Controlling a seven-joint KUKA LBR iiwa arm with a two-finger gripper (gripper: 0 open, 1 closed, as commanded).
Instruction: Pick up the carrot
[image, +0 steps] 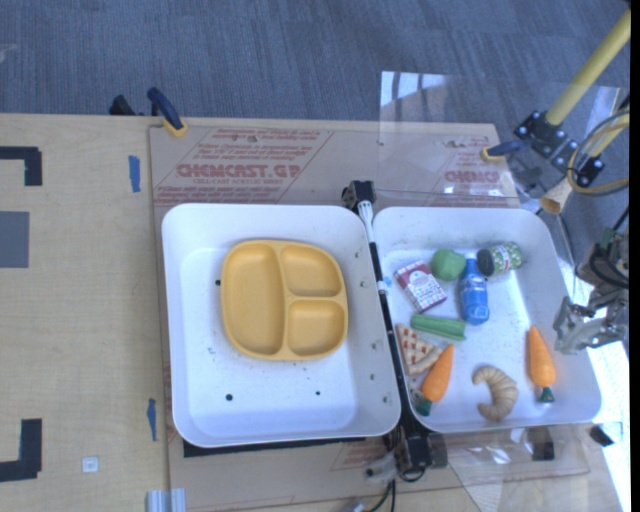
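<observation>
Approach step: gripper (580, 328) hangs outside right bin's (575, 400) right edge, grip state unclear. Next: descend on carrot (541, 362) by that edge.

Lighting: bright, even, soft shadows. Glare: clear plastic sheet (425, 90), top right. Focus: slightly soft overall.

Left white bin (190, 400) containing a yellow three-compartment plate (284, 300). Right white bin (575, 405) containing a red-and-white carton (421, 286) beside a green round item (448, 265), a blue bottle (473, 300) lying lengthwise, a dark-capped green-patterned item (500, 259) near the far wall, a green pod-shaped piece (437, 326), a pizza slice (415, 347) and a tan croissant (496, 389). Both bins rest on a printed cardboard sheet (250, 165).
</observation>
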